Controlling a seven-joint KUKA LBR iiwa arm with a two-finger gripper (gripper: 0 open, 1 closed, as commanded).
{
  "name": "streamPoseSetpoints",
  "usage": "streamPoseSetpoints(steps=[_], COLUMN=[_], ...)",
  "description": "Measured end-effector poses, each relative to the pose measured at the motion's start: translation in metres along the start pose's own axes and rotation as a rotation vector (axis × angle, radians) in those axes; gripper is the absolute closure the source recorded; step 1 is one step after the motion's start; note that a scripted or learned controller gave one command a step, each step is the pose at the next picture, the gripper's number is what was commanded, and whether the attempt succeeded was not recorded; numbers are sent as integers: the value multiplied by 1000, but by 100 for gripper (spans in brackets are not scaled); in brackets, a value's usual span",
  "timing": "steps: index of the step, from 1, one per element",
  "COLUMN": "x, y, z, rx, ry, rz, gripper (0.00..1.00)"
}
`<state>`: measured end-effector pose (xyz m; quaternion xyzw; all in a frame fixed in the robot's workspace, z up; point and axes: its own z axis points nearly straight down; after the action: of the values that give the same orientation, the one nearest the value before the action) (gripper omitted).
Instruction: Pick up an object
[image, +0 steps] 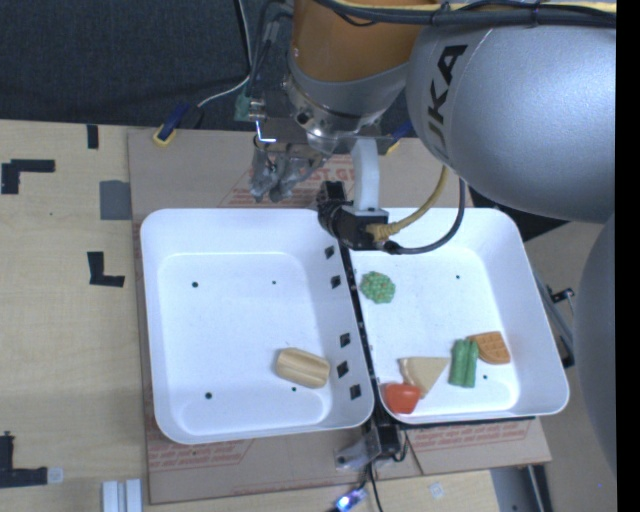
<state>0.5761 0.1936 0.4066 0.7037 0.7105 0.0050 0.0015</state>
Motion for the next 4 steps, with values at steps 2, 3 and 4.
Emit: streamPoseSetpoints(steps=[2,3,4], x=[-109,-46,30], y=[-42,-47,1], z=[18,32,-92], rx=[14,13,-5], ry=[-8,-5,1], rz=[16,3,1], gripper=[100,100,100])
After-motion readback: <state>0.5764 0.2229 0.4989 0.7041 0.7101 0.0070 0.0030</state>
